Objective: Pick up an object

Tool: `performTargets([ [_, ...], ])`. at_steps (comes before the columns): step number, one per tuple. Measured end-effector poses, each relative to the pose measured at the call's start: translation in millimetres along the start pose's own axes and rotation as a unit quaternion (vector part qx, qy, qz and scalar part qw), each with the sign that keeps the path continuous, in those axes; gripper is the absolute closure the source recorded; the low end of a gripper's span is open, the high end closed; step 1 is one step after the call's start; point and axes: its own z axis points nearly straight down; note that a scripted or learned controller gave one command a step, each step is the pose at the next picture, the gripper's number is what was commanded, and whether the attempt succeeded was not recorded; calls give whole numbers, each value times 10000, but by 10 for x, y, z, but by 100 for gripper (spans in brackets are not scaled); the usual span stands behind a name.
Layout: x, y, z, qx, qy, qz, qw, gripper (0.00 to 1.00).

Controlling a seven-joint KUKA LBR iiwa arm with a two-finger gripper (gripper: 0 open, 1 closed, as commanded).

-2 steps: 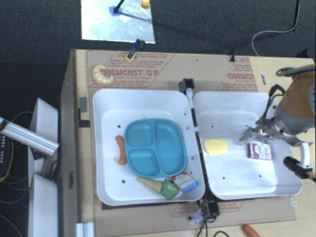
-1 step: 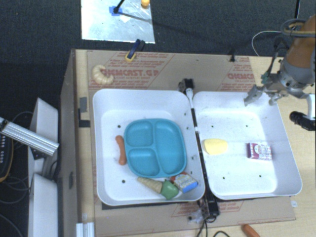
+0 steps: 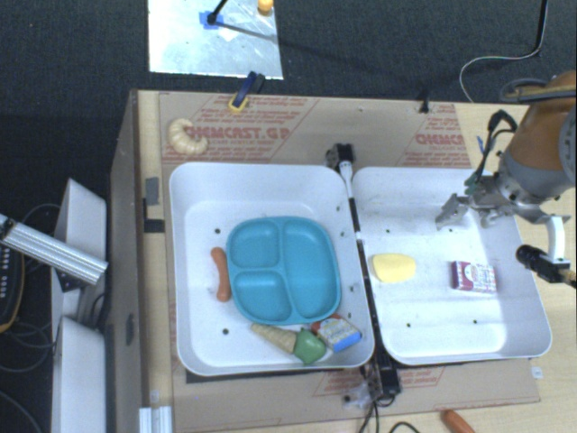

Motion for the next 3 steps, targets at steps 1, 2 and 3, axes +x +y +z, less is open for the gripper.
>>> performTargets([
  [1, -120, -398, 96, -3, -4, 9, 10000, 0],
  [2, 64, -863, 259, -7, -1, 10, 10000, 0],
  [3, 58, -847, 144, -28, -9, 5, 10000, 100],
])
